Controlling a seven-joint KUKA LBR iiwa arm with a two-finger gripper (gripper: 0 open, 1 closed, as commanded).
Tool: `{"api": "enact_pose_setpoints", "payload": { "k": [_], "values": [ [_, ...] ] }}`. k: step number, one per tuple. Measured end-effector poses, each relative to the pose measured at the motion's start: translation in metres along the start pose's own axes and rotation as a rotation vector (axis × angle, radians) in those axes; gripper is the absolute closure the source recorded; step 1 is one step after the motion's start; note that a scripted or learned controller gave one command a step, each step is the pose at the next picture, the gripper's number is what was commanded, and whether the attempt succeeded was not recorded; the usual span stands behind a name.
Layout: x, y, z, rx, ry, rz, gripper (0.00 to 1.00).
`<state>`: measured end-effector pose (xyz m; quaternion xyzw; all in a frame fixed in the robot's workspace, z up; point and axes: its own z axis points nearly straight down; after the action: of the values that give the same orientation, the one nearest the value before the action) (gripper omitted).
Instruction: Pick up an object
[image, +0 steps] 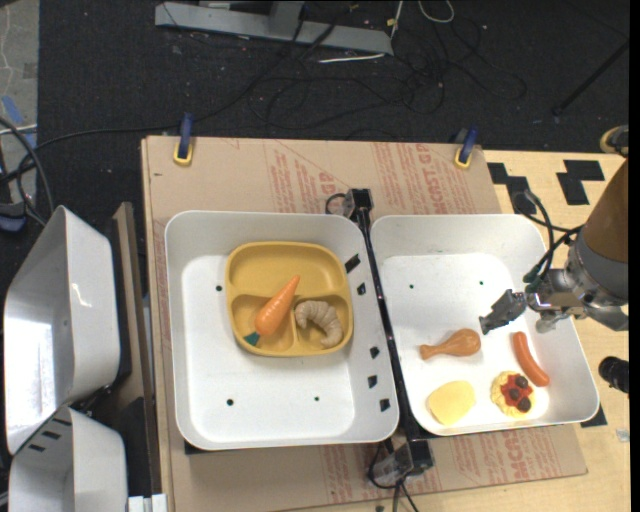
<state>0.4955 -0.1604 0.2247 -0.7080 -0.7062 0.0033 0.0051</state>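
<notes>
Over in the left bin (200, 400), a yellow plate (245, 262) is loaded with a carrot (277, 306) and a shrimp (321, 320). The right bin (440, 250) has got a drumstick (452, 346) laid left-right, thin end left, plus a sausage (529, 358). The gripper (503, 312) is hung above the drumstick, grip can't be made out. Cardboard (300, 165) is spread underneath.

Grey arm (600, 265) w/ orange band, dark gripper (503, 312), black cables

Arm from right, tool (510, 308) low
</notes>
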Motion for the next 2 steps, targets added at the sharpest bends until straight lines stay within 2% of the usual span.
{"api": "enact_pose_setpoints", "payload": {
  "k": [1, 2],
  "values": [
    [0.0, 0.002, -0.005, -0.011, -0.002, -0.003, 0.0],
    [0.003, 0.002, 0.038, -0.007, -0.001, -0.001, 0.0]
  ]
}}
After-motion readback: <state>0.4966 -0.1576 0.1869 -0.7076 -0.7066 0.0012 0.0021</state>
